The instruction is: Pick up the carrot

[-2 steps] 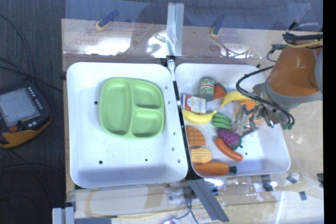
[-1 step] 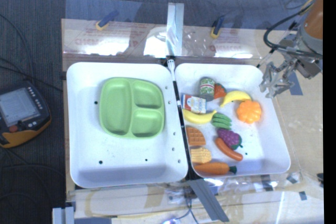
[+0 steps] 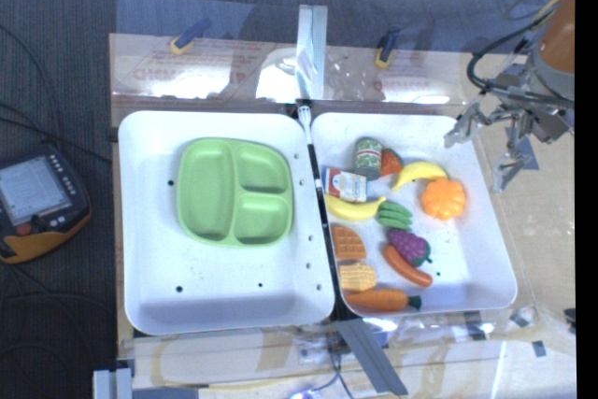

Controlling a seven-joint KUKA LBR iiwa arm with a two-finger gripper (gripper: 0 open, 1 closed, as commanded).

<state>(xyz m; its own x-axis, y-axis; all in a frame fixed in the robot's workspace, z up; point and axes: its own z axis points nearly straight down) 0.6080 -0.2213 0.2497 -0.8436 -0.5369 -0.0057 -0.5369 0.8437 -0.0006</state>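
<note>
The carrot [image 3: 377,300] is orange with a green stub at its right end. It lies flat along the front wall of the right bin [image 3: 493,248]. My gripper [image 3: 485,149] hovers over the bin's far right rim, well behind the carrot and to its right. Its two fingers are spread apart, open, with nothing between them. One fingertip [image 3: 456,134] is over the bin's back right corner, while the other is outside the rim.
Toy food crowds the right bin: a corn cob [image 3: 357,276] and a red sausage [image 3: 407,266] right by the carrot, grapes [image 3: 408,245], a waffle [image 3: 348,243], bananas [image 3: 420,171], a pumpkin [image 3: 443,199], a can [image 3: 368,154]. A green divided plate [image 3: 234,192] sits in the left bin.
</note>
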